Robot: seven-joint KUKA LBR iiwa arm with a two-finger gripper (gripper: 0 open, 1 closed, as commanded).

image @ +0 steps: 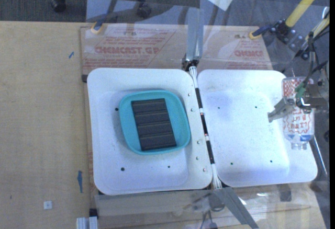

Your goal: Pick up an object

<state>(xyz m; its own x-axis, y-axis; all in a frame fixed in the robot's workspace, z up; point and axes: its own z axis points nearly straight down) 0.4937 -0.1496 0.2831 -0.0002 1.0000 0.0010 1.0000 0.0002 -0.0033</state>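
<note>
Two white bins fill the frame: the left bin holds a teal dish bearing a dark ribbed block. At the right bin edge, a bottle (red-printed label) lies partly hidden behind the gripper; finger state unclear.

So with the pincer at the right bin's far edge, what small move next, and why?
Probably lift slightly to test the grasp: the pincer sits over a clear plastic bottle with a red-printed label at the right white bin's rim. Whether it holds the bottle is unclear.
</note>
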